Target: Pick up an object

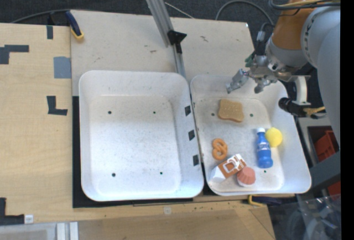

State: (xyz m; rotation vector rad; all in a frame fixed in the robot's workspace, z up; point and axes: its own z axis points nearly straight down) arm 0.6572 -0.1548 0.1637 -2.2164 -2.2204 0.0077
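The gripper (246,83) hung over the far end of the right bin (293,178), its two fingers spread apart with nothing between them. Just below it in the view, toward the near side and a touch to the left, lay the slice of toast (230,110), flat on the bin floor and closest of all the objects to the fingers. The toast ran a little longer from left to right than from far to near, so a grasp across its short side looked the likelier fit; that was my read, not something shown.

Further toward the near end of the same bin sat the rest: a blue bottle (263,148) lying with its white cap pointing to the far side, a yellow ball-like toy (274,136) touching the bottle's upper right, an orange pretzel (219,149) to the left, then an orange and white toy (231,165) and a reddish rounded piece (246,176) crowded near the front wall.

The left bin (88,123) held no objects that I could make out. No pick had been made yet; any of the right bin's objects would do, and the toast lay nearest.
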